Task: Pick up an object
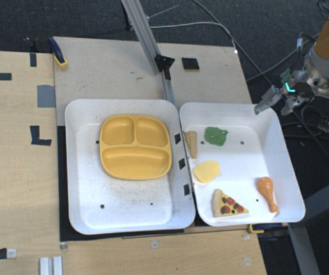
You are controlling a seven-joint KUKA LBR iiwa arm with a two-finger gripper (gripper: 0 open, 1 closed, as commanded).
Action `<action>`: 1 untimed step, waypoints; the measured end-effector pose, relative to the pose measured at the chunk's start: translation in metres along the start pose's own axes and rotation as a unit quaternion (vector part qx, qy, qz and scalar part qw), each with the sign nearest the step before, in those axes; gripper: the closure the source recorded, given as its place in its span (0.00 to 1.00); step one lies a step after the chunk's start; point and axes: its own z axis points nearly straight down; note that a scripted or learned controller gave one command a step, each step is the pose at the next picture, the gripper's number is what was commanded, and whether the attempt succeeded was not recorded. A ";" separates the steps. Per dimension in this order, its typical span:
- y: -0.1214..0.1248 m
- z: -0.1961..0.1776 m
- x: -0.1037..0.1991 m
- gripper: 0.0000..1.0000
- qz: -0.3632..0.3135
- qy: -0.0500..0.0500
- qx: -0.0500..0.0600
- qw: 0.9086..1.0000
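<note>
1. From the camera view above the bench, you see two shallow white bins side by side. The left bin (pixel 84 211) holds a yellow divided plate (pixel 135 147) lying flat near its upper middle.
2. The right bin (pixel 285 171) holds five small food-shaped pieces, all apart from one another: a cone-like tan piece (pixel 191 143) against the left wall, a green leafy piece (pixel 215 136) just beside it toward the top, a pale yellow round slice (pixel 207 171) near the middle, a pizza slice (pixel 227 204) near the bottom edge, and an orange drumstick (pixel 267 193) by the lower right wall.
3. The arm comes in from the right, with the gripper (pixel 267 102) hanging above the right bin's upper right corner. You cannot tell from this angle how far apart its tips stand. Nothing is visibly held.
4. You are, by my judgement, at the approach step: no piece has been chosen or lifted yet.
5. The next move calls for you to carry the gripper inward over one piece and lower it squarely. The green leafy piece lies nearest. The flat pieces likely offer little to pinch, so the drumstick may grip more readily.
</note>
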 end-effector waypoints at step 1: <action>0.000 -0.001 0.000 0.00 0.000 0.000 -0.001 1.000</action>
